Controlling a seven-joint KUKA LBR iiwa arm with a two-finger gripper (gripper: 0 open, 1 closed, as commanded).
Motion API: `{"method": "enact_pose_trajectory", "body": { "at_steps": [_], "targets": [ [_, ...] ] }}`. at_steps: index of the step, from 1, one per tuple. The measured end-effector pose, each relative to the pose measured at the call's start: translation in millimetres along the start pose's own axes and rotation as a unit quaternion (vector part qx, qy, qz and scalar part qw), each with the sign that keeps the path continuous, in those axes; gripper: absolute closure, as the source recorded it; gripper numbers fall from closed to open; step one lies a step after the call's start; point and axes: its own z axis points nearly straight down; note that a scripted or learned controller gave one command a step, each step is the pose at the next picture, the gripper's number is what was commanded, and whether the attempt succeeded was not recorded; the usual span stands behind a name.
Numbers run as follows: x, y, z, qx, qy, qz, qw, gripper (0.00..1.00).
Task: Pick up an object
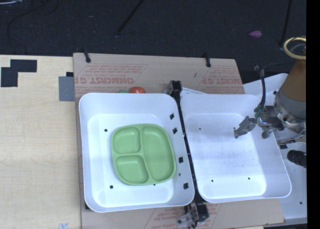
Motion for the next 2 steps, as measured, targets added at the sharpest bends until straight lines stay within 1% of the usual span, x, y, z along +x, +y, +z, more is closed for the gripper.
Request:
{"method": "enact_pose_trajectory", "body": {
  "at_steps": [1,2],
  "targets": [
    [0,3,-8,-0.007,-0.002,-0.001,1.0,0.0],
    [3,3,57,-0.004,0.0,-0.001,1.0,0.0]
  ]
}}
